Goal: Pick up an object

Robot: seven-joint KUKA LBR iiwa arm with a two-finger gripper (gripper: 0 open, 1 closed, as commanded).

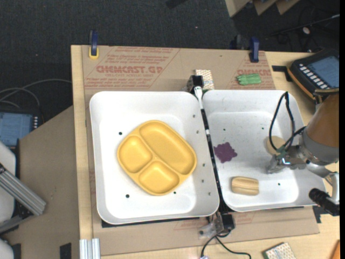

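Camera view: the grey arm with the orange band is reaching in from the right and is hanging low over the right-hand shallow white plastic bin (253, 104), near its right wall. The gripper (277, 163) is sitting just above the bin floor; whether it is released or clenched cannot be told, as the wrist and a black cable are masking it. Nothing is seen held in it.

Three candidate items are lying in that bin. A small tan loaf-shaped object (245, 185) is lying below and to the left of the gripper, near but apart from it, with its long axis running left to right across the view. A purple grape-like cluster (225, 152) is lying further left, close to the bin's left wall. A pale tan rounded piece (276, 143) is sitting just above the gripper, partly hidden by the cable.

The left-hand white bin (108, 112) is holding a yellow three-compartment plastic plate (156, 156), well apart from the gripper.

Judgement: the rounded piece and the loaf are the nearest targets; taking the loaf calls for a short shift down-left and closing across its short width.
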